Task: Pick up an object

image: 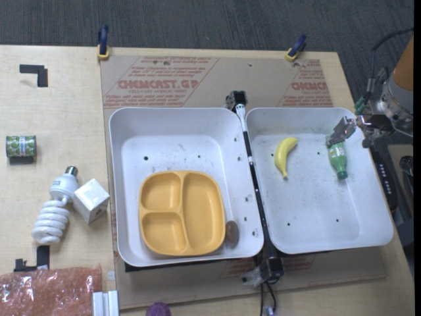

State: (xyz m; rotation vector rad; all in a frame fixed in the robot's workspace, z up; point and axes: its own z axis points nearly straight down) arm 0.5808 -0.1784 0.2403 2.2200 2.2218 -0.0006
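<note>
A yellow banana (285, 155) lies in the right bin (316, 232), toward its back left. A small green bottle (338, 161) lies further right, near the back right corner. My gripper (350, 128) hangs over the bin's back right rim, just above and behind the bottle's top end, with nothing seen in its grasp. In the left bin (125, 176) sits a yellow divided plate (182, 212), and a small brown object (231, 233) rests at the plate's right edge.
On the bench left of the bins lie a white spiral light bulb (54, 206), a white cube (91, 200) and a green can (20, 147). A pink mesh bag (49, 291) sits at the front left. The arm enters from the right edge.
</note>
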